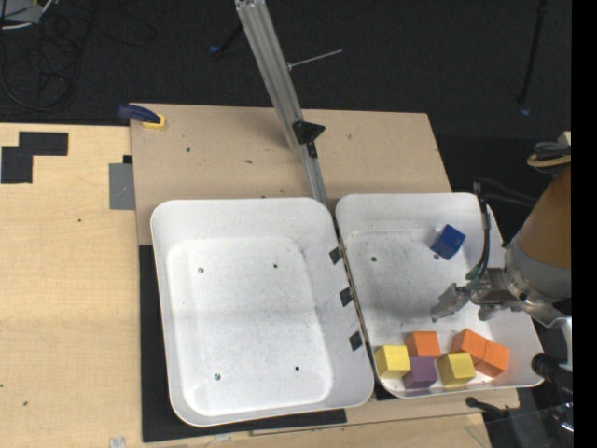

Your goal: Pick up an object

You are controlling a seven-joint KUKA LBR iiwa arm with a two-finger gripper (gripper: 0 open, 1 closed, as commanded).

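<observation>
So the tricky bit here is the clump along the near edge of the right bin: a yellow cube, a purple block, another yellow block, an orange cube just behind them and a bigger orange block at the right end, all touching or nearly touching. If the program drops onto that bunch, I'd bet a finger lands on top of a neighbour instead of sliding down beside the target, or it wedges two blocks at once and both squirt out. They're also tight against the bin's near wall, so a finger could catch the rim. A little farther back the gripper hangs over the bare floor of that bin, reaching in from the right, fingers spread apart with nothing between them, so nothing's picked yet. From that spot a straight descent just closes on air. Farther still, the blue cube sits alone near the far right, well apart from everything, easily the safest pick, though it looks turned at an angle and could twist out of a grasp. The left bin isn't in play.
</observation>
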